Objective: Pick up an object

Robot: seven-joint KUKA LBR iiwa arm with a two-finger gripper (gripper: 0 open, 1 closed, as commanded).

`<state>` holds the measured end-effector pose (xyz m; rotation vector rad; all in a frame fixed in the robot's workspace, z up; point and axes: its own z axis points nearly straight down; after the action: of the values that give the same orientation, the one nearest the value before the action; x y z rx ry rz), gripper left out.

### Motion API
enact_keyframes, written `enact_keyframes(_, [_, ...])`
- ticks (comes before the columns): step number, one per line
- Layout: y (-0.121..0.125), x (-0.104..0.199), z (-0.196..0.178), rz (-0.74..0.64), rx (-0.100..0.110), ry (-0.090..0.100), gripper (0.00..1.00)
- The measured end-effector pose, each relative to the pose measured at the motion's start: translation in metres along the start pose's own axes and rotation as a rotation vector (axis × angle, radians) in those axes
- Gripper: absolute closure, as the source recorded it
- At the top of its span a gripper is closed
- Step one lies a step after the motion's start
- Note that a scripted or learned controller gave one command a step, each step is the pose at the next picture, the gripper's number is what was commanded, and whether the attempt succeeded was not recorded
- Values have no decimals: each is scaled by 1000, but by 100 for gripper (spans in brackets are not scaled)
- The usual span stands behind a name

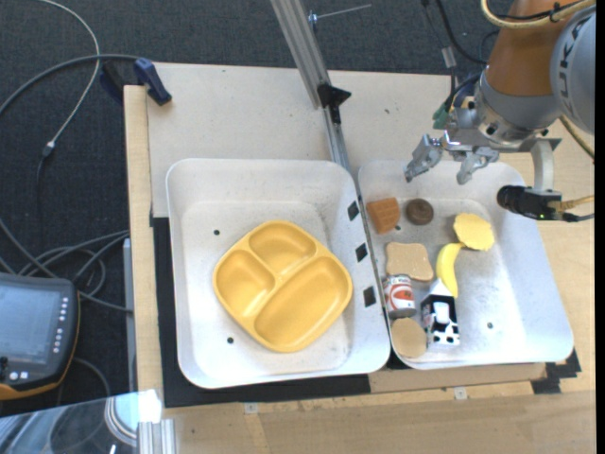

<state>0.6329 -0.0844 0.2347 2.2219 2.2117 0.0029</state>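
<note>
1. Gripper (pixel 444 159) hanging over the far rim of the right bin (pixel 529 334), fingers spread apart, nothing between them.
2. Grey arm with the orange band (pixel 529 22) coming in from the upper right.
3. Closest to the fingers, down in the right bin: a small dark brown round piece (pixel 420 212) and, just left of it, an orange-brown toast-like chunk (pixel 383 215). Both lying loose, apart from the gripper.
4. Further right: a yellow flat round thing (pixel 474 232), with a banana (pixel 447 268) just below it.
5. Slice of toy bread (pixel 409 261) left of the banana, then a red and white can (pixel 400 294), a tan disc (pixel 408 338) at the near edge, and a black and white cow-pattern carton (pixel 441 320) beside those.
6. Over in the left bin (pixel 189 206): one yellow divided plate (pixel 283 286), three compartments, sitting tilted near the middle.
7. Around the bench: metal pole (pixel 298 36) running up from between the bins, blue clamp (pixel 151 80) at the far left corner.
</note>
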Motion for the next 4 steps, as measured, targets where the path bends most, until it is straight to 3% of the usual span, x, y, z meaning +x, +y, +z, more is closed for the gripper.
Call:
enact_keyframes(1, [-15, 28, 36, -7, 12, 5, 0])
enact_keyframes(2, [-34, 49, 42, -7, 11, 5, 0])
enact_keyframes(3, [-33, 49, 30, -6, 6, 5, 100])
enact_keyframes(4, [-33, 49, 31, -5, 7, 5, 0])
